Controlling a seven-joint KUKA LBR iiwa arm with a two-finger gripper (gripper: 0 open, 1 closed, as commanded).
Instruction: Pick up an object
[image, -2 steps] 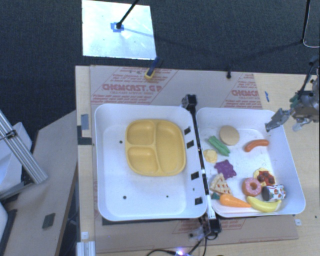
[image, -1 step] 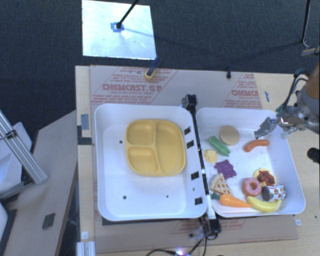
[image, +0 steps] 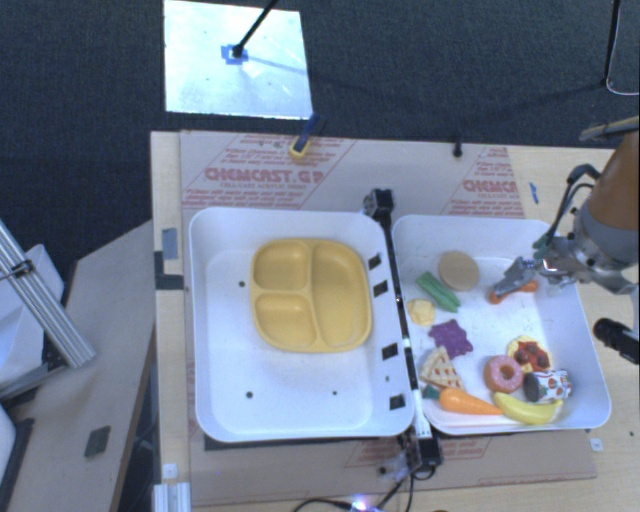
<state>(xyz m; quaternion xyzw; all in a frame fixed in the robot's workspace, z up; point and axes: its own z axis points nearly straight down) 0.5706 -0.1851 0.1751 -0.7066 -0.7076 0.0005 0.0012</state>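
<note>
single fixed camera above the bench, slanted downward, both white bins fully framed

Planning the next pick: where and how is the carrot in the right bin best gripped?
Grip the carrot across its thick middle, coming straight down from above. It lies flat, long axis roughly left to right, so the fingers should close front to back. The banana touches its right tip, and the sandwich wedge sits close behind.

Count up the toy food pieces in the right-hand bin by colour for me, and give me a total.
Orange: 2, carrot and a piece by the gripper
Yellow: 2, banana and a small piece
Green: 1
Purple: 1
Tan: 2, round cookie, sandwich wedge
Pink: 1, donut
Multicolour: 2, pizza, small can
Total: 11
</note>
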